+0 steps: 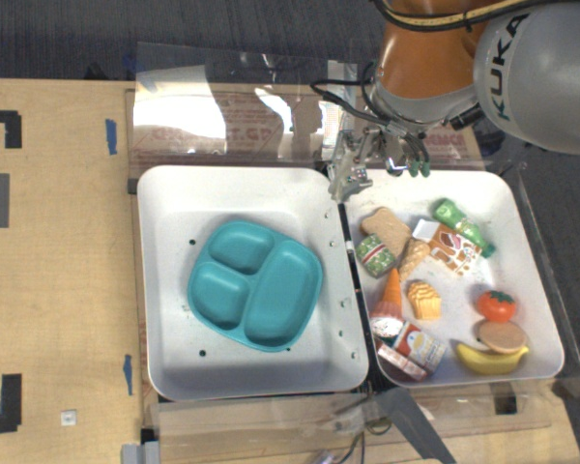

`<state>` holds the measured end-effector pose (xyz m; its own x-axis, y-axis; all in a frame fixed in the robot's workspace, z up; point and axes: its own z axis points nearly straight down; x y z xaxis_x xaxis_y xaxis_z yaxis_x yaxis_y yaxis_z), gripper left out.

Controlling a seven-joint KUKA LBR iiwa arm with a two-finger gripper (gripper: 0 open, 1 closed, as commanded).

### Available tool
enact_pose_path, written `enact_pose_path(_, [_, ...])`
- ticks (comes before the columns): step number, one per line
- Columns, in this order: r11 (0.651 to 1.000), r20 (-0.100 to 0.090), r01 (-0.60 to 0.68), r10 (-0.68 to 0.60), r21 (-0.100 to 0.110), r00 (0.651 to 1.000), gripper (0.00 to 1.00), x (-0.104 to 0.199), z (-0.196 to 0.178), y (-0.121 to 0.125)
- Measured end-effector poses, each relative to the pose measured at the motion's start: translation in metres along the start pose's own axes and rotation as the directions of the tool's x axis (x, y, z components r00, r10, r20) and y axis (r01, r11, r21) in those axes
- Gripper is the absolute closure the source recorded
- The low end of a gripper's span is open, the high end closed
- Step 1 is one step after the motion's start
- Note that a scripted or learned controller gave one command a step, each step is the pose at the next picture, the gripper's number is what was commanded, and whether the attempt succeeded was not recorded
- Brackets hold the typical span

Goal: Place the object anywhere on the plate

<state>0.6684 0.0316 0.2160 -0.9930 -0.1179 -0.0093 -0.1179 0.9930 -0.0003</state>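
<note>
Your teal plate (256, 283) sits in the left bin (164, 201), the toy foods, bread slice (387, 228), tomato (497, 305), banana (491, 358), lie in the right bin (536, 288), your end effector (353, 177) hovers over the bins' shared far edge, grip state impossible to tell.

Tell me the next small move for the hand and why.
Probably move the hand down over the right bin toward an item such as the bread slice. It sits at the bins' far edge with nothing seen in it, and the teal plate in the left bin bears no object.
</note>
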Motion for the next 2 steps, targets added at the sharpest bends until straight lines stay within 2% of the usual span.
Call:
enact_pose_path(1, [0.999, -0.006, 0.046, -0.046, -0.001, 0.999, 1.00, 0.054, 0.031, -0.016])
enact_pose_path(2, [0.987, -0.006, 0.158, -0.158, -0.001, 0.987, 1.00, 0.134, 0.029, -0.040])
